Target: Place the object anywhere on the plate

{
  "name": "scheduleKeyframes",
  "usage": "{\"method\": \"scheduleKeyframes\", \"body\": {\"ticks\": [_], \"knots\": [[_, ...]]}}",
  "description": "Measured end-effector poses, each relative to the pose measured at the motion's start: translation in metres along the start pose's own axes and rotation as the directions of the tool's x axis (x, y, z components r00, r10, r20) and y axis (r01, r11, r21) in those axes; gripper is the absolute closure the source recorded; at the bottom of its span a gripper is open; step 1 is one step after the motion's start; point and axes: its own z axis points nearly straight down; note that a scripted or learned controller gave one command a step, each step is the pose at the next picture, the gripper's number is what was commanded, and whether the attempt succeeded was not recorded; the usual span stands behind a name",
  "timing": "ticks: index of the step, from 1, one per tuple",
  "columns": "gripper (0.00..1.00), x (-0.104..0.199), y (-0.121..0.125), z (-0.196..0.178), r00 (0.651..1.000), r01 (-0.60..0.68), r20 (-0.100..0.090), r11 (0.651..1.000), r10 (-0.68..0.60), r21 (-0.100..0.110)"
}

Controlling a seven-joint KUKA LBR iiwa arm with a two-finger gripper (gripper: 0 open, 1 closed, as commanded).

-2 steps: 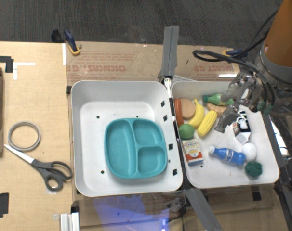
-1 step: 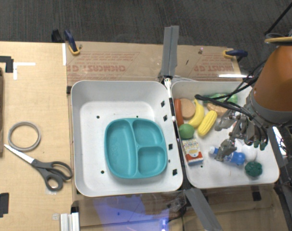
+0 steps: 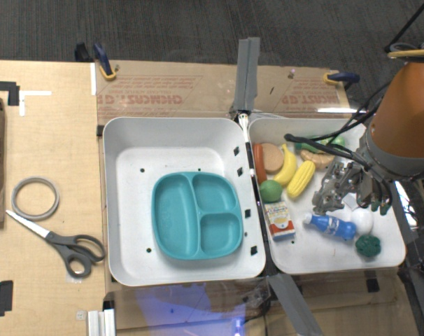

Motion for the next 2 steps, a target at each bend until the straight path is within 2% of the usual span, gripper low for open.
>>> {"method": "scheduleKeyframes", "body": {"ticks": [1, 2], "knots": [[1.00, -0.007, -0.038, 0.108, 0.894, -0.449, -0.006, 0.894, 0.449, 0.003], [1.00, -0.085, -0.003, 0.168, 0.931, -0.365, -0.003, 0.931, 0.365, 0.001]]}}
